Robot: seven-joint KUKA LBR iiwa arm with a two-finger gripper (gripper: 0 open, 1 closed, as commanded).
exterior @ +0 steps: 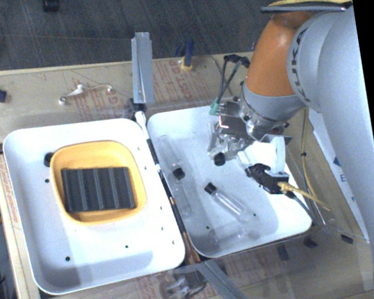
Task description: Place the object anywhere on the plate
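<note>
A yellow plate (63, 165) with a dark ridged insert (99, 188) lies in the left bin (42, 259). In the right bin (293, 216) a clear tube with a black cap (224, 200) lies flat on the floor, slanting toward the front right. My gripper (224, 148) hangs over the right bin's back half, above and slightly right of the tube's capped end, apart from it. Nothing shows in its grasp.
A small black piece (178, 173) sits near the right bin's left wall, with a faint clear shape (165, 147) behind it. A black and yellow cable fitting (271, 180) dangles from the wrist over the bin's right side. A metal bar (140, 68) stands at the back.
</note>
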